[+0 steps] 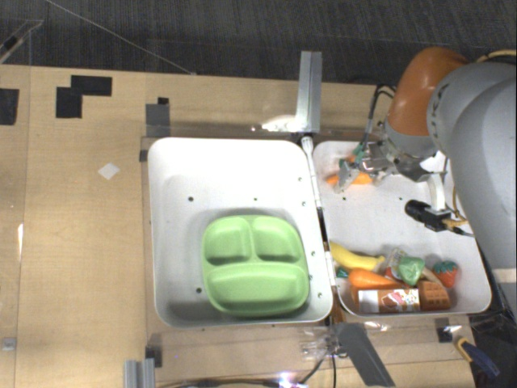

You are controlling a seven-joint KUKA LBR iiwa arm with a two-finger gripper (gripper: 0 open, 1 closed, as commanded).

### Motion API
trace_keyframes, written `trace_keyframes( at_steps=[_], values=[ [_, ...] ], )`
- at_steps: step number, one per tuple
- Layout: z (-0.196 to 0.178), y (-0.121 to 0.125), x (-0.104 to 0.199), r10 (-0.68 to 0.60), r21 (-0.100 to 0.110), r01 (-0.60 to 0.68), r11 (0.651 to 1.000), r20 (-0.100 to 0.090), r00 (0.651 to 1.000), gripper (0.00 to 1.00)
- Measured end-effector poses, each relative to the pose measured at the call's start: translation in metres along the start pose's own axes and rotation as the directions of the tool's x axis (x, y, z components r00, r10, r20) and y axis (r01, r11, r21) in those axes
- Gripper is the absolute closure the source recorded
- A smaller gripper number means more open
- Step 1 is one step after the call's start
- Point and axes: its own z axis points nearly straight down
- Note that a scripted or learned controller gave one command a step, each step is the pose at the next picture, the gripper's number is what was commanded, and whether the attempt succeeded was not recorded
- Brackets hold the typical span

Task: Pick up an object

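My gripper hangs low over the far left corner of the right bin. A small orange object lies right under it, partly hidden by the gripper, and I cannot tell whether the two touch. Along the near side of that bin lie a yellow banana, an orange carrot, a brown bottle with a red label, a green item and a small red item. The grey arm with its orange band covers the bin's far right.
The left bin holds a green divided plate at its near middle. A metal post stands behind the wall between the bins. A black piece juts from the arm over the right bin's middle.
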Motion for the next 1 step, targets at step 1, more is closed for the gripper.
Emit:
trace_keyframes(
  at_steps=[1],
  values=[
    [-0.0003, -0.0088, 0.0034, 0.062, -0.020, -0.062, 0.998, 0.006, 0.998, 0.00]
  ],
)
